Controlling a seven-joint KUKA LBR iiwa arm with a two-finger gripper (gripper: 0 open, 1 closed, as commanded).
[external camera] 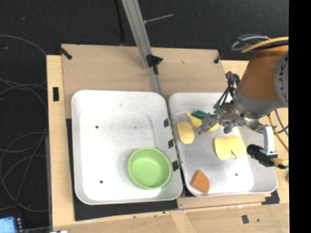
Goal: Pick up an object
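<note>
While the wooden bench (121, 67) carries two shallow white plastic bins side by side, the inspection runs from the largest items down. The left white bin (112, 115) holds a round light-green plastic bowl (149, 167) near its lower right corner. The right white bin (243, 178) holds the smaller candidates for picking.

The grey arm with the orange band (262, 81) reaches in from the right and stands over the upper middle of the right bin. Its two-finger gripper (218, 120) sits low among dark cabling; whether its fingers stand wide or narrow cannot be told from this view, and nothing is seen between them.

Objects in the right bin, by size: a pale yellow block-like piece (227, 147) lies just below the gripper; a pale yellow oval piece (185, 133) lies near the bin's left wall; a tan waffle-textured wedge (200, 181) rests by the lower rim; a small yellow and teal item (198, 118) lies just beside the gripper, on its left.

Judgement: the step in hand is the approach to a grasp, most likely on the small yellow and teal item. To do it well, the gripper should centre over one object alone, keep apart from the oval piece nearby, and descend squarely before closing. The chief risk is nudging the small item aside.
</note>
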